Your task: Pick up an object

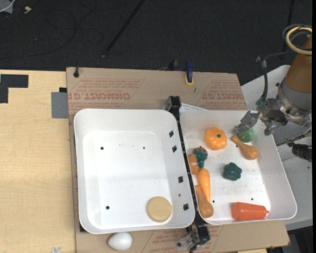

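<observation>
My gripper (256, 125) hangs over the far right part of the right bin (282, 179), its two grey fingers spread open with nothing between them. A small green ball (247, 136) lies just under the left fingertip (244, 124). Next to the ball is a tan gourd-shaped piece (246, 148). An orange pumpkin (216, 139) sits to their left. Further forward lie a dark green pepper (232, 171), a carrot (204, 181) and a red-orange pepper (248, 211). A teal-topped piece (200, 156) lies against the bin's left wall.
The left bin (89, 141) holds a beige round disc (159, 208) near its front right corner. A white egg (120, 241) lies on the cardboard outside the left bin's front edge. A black divider strip (180, 157) runs between the bins.
</observation>
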You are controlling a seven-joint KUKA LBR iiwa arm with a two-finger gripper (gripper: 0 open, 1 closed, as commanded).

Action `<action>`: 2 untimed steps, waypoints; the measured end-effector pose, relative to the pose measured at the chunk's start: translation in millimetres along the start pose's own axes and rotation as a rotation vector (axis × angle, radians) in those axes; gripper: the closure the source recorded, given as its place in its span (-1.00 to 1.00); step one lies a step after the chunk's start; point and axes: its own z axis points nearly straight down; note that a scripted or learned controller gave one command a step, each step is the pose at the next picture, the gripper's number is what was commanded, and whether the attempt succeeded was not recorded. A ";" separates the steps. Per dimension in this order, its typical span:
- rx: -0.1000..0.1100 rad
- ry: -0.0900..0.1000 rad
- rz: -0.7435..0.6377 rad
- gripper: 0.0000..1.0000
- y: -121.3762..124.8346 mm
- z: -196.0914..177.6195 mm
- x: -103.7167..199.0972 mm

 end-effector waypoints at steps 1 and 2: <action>-0.012 -0.005 0.000 -1.00 -7.1 123.7 -34.0; 0.007 0.004 -0.003 -1.00 44.0 145.7 15.3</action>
